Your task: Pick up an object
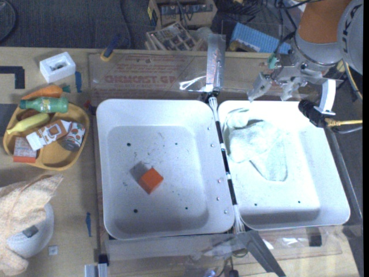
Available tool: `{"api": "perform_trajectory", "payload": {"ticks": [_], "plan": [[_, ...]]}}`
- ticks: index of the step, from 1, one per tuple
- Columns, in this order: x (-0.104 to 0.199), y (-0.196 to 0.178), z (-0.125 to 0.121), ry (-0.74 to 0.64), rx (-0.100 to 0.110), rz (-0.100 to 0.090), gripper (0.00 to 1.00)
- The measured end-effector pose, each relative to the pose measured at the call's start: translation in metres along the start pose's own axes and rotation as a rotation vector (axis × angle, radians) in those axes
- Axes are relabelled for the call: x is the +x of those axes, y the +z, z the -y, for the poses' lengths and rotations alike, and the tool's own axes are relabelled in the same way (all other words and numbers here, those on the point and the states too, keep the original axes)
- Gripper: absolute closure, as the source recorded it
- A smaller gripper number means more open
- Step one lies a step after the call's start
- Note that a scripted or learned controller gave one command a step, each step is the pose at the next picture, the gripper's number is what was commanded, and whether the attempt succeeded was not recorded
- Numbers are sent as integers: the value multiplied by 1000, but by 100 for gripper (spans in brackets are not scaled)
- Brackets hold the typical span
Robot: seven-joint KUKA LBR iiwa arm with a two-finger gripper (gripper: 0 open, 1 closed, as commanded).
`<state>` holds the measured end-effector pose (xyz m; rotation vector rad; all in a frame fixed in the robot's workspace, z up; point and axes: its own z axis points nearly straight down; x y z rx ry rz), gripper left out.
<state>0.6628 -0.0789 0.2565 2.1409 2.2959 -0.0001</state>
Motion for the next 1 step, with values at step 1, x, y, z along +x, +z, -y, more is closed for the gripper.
{"api": "perform_trajectory", "payload": {"ticks": [1], "plan": [[-6,71,-4,-23,3,-1,0]]}}
